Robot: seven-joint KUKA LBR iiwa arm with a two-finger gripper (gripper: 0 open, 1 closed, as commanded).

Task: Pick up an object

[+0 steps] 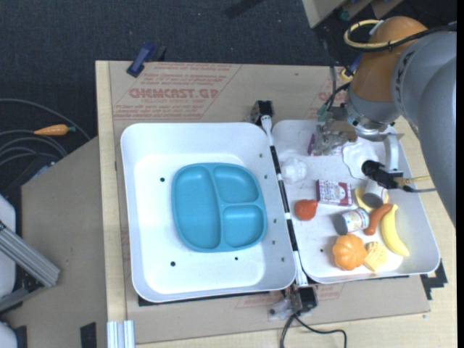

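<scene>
The gripper hovers at the right bin's far end, finger state indiscernible; the red packet lies nearer the camera.

A blue divided plate lies in the left bin; a blue clip rests on the bench.

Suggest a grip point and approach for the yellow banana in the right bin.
Probably the yellow banana's middle, from straight above, fingers across its narrow width. It lies flat, running top-left to bottom-right; a brown sausage-shaped piece crowds its upper end and the white bin's wall runs along its right side.
</scene>
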